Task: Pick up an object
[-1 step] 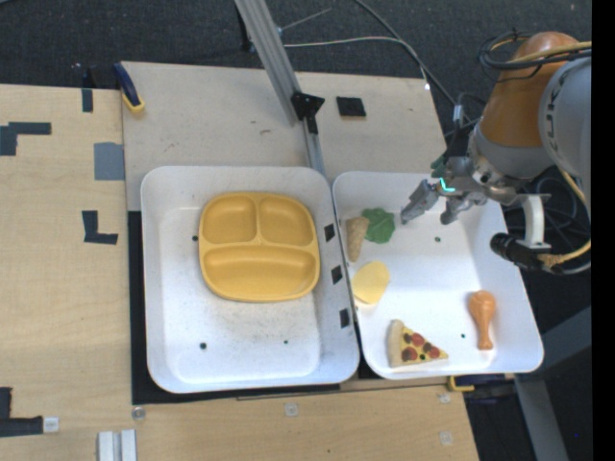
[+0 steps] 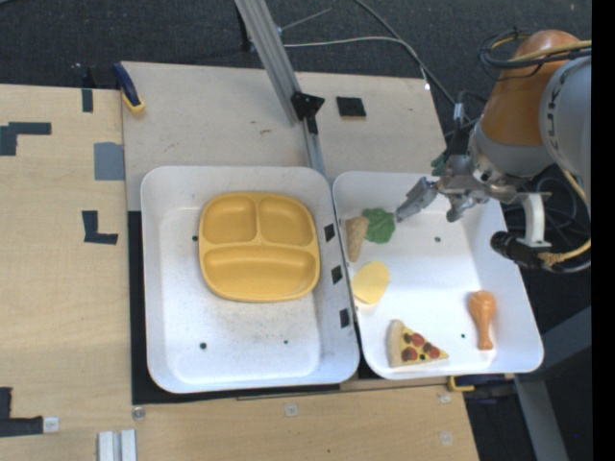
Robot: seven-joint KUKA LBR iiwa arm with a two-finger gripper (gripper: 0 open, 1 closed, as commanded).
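Observation:
The right bin (image 2: 500, 257) holds a green broccoli piece with a tan stem (image 2: 371, 229) near its back left corner. Below that lies a pale yellow round piece (image 2: 371, 282). A pizza slice (image 2: 413, 345) rests at the front, and an orange drumstick (image 2: 483, 317) lies at the front right. My gripper (image 2: 434, 208) hangs over the back of this bin, just right of the broccoli. It is open, its two grey fingers spread apart with nothing between them.
The left bin (image 2: 173, 286) carries a yellow divided plate (image 2: 259, 246). A grey metal pole (image 2: 279, 60) slants down to the gap between the bins. Black cables (image 2: 538, 243) hang by the arm at the right bin's edge.

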